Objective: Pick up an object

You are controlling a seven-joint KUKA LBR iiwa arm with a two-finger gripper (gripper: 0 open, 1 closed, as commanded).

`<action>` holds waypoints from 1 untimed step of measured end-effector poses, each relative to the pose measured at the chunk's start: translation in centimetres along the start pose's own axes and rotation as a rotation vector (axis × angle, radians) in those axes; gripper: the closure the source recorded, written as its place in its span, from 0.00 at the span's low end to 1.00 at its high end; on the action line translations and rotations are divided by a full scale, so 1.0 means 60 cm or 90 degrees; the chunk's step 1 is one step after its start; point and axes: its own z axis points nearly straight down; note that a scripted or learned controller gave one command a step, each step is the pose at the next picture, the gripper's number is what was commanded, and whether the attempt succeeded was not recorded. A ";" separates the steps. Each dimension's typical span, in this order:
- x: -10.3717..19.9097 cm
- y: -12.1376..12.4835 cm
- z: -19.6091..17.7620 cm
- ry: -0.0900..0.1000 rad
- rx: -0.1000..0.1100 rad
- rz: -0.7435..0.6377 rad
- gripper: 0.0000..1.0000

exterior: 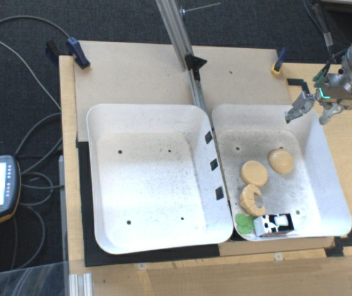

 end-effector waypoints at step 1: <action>0.010 -0.015 0.092 0.001 0.004 0.000 0.00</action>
